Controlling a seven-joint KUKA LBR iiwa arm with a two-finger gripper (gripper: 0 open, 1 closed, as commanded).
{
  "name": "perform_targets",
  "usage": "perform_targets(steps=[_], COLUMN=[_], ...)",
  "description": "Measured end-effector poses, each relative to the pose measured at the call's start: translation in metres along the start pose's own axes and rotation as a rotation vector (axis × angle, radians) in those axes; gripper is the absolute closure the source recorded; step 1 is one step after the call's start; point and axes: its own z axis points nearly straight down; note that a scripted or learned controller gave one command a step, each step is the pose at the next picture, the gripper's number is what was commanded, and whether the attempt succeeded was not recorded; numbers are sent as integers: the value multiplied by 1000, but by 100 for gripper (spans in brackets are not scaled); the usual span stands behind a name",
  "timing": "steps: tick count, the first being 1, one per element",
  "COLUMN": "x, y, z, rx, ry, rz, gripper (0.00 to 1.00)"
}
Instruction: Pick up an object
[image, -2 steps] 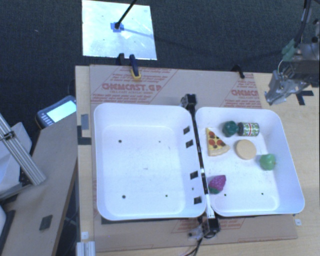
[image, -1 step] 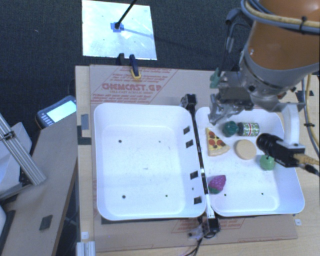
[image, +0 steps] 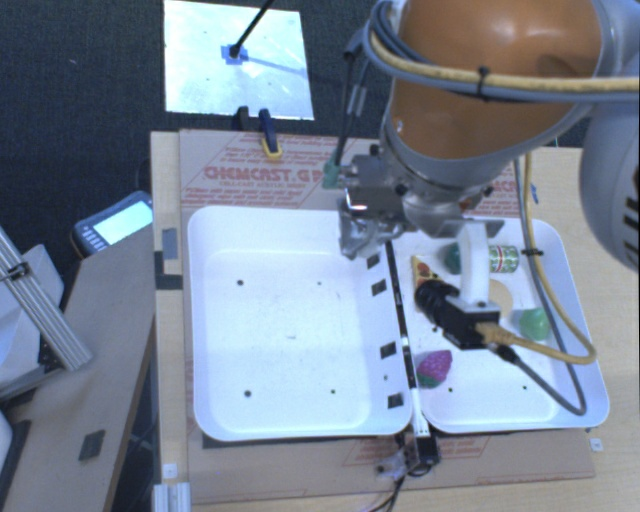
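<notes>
My gripper (image: 358, 240) hangs over the back end of the divider between the two bins, under the big orange wrist. I see nothing between its tips. In the right bin (image: 500, 405) lie a pink and green toy fruit (image: 434, 368) near the front left, a pale green lump (image: 535, 323) at the right, a green can (image: 503, 259) on its side at the back, a teal thing (image: 454, 258) beside the can, and a small yellow and red piece (image: 421, 268). All of these are to the right of the gripper and apart from it.
The left bin (image: 205, 330) is a shallow white tray with a few dark dots on its floor. Both bins rest on a cardboard sheet (image: 260, 175). A shiny metal plate (image: 238, 60) lies beyond the bench, and a small device (image: 115, 225) sits at the left.
</notes>
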Motion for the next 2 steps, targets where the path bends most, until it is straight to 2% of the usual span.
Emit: perform_targets(steps=[1,2], x=[31,29], y=[14,13], z=[-92,-87], rx=[-12,-3], ry=[4,0], rz=[5,8], gripper=[100,0])
